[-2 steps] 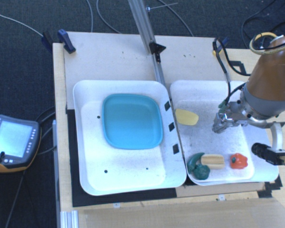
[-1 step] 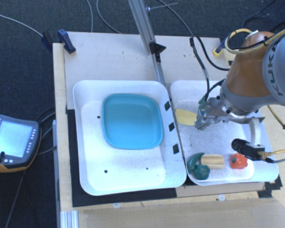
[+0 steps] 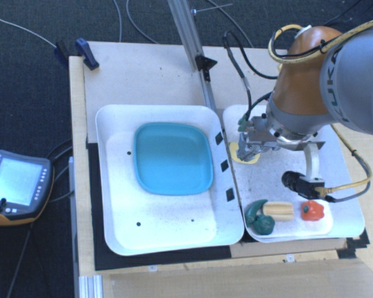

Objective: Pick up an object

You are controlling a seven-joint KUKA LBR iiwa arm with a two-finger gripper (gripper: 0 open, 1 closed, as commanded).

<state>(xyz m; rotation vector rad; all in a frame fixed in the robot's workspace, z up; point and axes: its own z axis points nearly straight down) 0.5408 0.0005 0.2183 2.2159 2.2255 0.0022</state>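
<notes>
A pale yellow object (image 3: pixel 247 154) lay at the right bin's (image 3: pixel 351 219) left wall, directly beneath the gripper (image 3: pixel 250 145), whose grasp state could not be determined. Along the near edge sat a green toy vegetable (image 3: pixel 259 216), a tan block (image 3: pixel 278 211) and a red pepper (image 3: pixel 312 211). The left bin (image 3: pixel 112 141) held a blue tray (image 3: pixel 173 158).

I see a blue tray (image 3: pixel 173 158) lying in the left white bin (image 3: pixel 115 222), a teach pendant (image 3: pixel 15 185) on the floor, and cables (image 3: pixel 112 5) beyond the bench.
</notes>
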